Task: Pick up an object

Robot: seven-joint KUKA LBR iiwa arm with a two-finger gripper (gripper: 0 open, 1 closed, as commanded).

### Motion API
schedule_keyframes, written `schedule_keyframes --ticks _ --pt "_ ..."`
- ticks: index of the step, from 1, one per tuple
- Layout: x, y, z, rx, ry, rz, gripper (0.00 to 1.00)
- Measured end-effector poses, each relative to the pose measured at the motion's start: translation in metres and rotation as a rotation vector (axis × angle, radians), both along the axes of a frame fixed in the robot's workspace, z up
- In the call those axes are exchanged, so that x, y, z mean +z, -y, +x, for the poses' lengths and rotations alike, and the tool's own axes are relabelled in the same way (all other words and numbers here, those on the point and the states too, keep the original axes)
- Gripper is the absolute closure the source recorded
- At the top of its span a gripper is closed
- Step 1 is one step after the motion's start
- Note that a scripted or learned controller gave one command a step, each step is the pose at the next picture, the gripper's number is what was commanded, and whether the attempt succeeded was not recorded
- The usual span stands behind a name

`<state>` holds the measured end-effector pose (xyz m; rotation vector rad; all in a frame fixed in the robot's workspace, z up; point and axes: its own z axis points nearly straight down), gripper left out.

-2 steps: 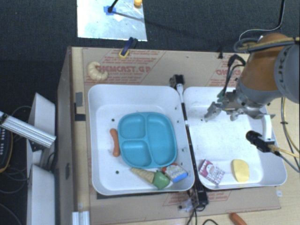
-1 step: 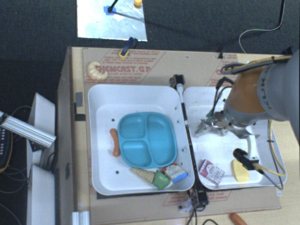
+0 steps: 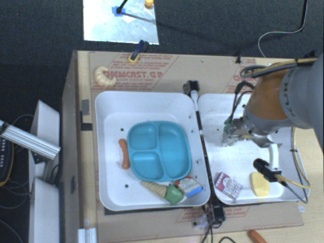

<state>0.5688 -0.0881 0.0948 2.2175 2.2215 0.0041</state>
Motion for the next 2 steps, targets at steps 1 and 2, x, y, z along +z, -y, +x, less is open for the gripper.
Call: schedule_keyframes --ticks 1,2 --pt "0.0909 -0.0128 0.0513 0.002 0.001 0.000 1.00" --pt "0.0902 -0.0127 0.0508 0.002 -0.001 0.000 0.00"
